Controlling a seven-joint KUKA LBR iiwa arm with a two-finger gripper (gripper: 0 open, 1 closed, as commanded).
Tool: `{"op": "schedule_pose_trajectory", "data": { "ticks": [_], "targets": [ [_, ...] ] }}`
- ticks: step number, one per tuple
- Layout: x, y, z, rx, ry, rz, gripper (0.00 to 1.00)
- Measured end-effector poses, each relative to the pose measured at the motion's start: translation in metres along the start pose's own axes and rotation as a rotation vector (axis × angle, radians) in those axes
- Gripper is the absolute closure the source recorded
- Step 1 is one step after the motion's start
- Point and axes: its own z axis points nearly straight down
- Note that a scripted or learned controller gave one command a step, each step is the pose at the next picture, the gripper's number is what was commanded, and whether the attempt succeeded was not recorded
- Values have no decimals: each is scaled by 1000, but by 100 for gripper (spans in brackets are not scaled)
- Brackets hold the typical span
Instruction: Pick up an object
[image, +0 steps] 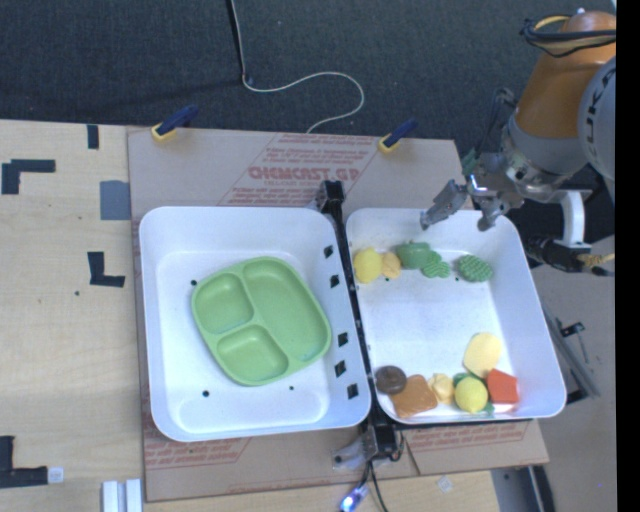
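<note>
— End effector position?

— Fingers (441, 209) of the end effector (462, 208) are seen spread apart above the far edge of the right shallow white bin (530, 300), with nothing held between them. The grey arm with its orange band (568, 80) is seen reaching in from the right.

— What is found nearest below it?

— A row of small toy foods is laid along the far part of that bin: a ridged green piece (474, 268), a darker green leafy piece (424, 258), and a yellow rounded piece (369, 265) at the left end, touching a smaller yellow bit. All are seen apart from the end effector.

— And the near side?

— A cluster is gathered at the near right corner: a pale yellow piece (483, 352), a red block (502, 387), a yellow-green ball (471, 394), a tan bread-like piece (414, 398) and a brown disc (390, 379).

— The other bin?

— A light green plastic plate with three compartments (261, 319) is laid in the left shallow white bin (160, 250). Both bins are set on a brown cardboard sheet (290, 170) clamped to the wooden tabletop (60, 330).
</note>
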Motion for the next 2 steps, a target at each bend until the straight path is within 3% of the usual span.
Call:
{"op": "schedule_pose_trajectory", "data": {
  "ticks": [1, 2],
  "targets": [
    [22, -80, 172, 9, 1, 1, 0],
    [21, -75, 153, -1, -1, 1, 100]
  ]
}}
